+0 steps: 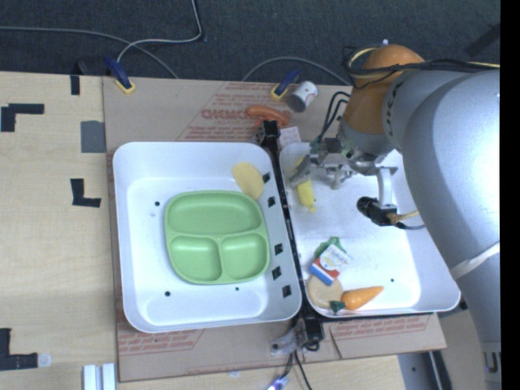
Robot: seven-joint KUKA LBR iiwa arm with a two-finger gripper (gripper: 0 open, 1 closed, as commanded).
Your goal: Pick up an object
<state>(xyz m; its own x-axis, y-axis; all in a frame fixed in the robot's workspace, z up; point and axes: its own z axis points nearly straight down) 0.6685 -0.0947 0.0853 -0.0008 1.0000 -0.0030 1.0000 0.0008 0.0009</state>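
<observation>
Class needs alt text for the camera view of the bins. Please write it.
A grey robot arm reaches over the right bin, its gripper above a small yellow item. The left bin holds a green divided plate.

Both bins [134, 242] were plain white. The divided tray [217, 236] in the left bin was pale green, and the rounded item [249, 179] beside it was pale yellow. In the right bin, the small piece [305, 194] near the divider was bright yellow; the carrot [361, 296] was orange; the packet [329, 262] was white with green, red and blue markings. The arm [455, 128] was grey, with an orange band [375, 88]. The bench [49, 250] was light wood-toned with black marks.
</observation>
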